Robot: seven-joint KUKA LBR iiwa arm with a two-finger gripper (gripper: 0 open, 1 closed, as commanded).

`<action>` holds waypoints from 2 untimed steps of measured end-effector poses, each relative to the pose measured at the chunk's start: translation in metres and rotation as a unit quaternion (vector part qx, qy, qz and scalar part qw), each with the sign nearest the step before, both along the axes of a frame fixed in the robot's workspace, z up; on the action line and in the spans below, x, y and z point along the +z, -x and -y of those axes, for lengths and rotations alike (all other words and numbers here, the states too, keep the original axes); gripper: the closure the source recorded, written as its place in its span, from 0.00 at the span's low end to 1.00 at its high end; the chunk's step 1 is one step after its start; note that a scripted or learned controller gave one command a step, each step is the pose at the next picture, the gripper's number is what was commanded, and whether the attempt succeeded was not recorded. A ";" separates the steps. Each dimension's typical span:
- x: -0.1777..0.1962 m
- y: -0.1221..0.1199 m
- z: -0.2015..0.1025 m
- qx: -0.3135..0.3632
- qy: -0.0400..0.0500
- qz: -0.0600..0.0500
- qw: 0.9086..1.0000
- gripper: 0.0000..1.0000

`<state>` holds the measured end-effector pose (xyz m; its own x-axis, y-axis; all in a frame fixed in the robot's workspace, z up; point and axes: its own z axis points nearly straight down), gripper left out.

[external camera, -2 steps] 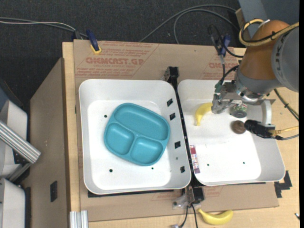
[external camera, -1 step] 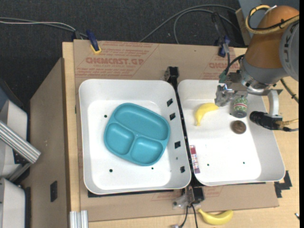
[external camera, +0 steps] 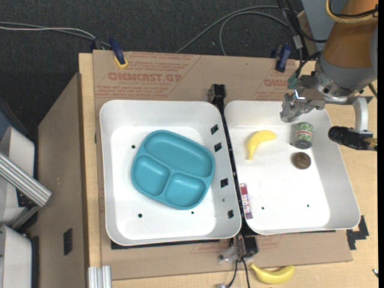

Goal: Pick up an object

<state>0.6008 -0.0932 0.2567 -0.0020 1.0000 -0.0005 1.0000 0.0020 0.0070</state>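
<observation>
Objects for picking lie in the right bin (external camera: 342,185): a yellow banana (external camera: 259,141) curves near the bin's upper left part, a small can with a green label (external camera: 303,135) stands upright toward the upper right, and a small round brown piece (external camera: 301,160) sits just below the can. A narrow red-and-white item (external camera: 245,199) lies along the bin's left edge, low down. The gripper (external camera: 296,111) hangs just above the can at the bin's top rim, pointing downward, with nothing visible between its fingers; how wide it is set cannot be told from this angle. The grey arm (external camera: 351,47) with its orange band enters from the upper right. The left bin (external camera: 114,161) holds a blue divided plate (external camera: 173,168) with three compartments, set near its middle. Both bins rest on a cardboard sheet (external camera: 150,68) printed in red. A second banana (external camera: 275,273) lies outside the bins at the front edge, below the right bin. Cables (external camera: 240,17) run across the dark floor behind.
</observation>
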 end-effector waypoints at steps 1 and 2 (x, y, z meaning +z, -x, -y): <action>-0.005 0.003 -0.046 0.002 -0.002 -0.005 1.000 1.00; -0.024 0.015 -0.098 0.002 -0.001 -0.006 1.000 1.00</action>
<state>0.5863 0.0053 0.2329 -0.0051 1.0000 0.0021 1.0000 0.0051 -0.0045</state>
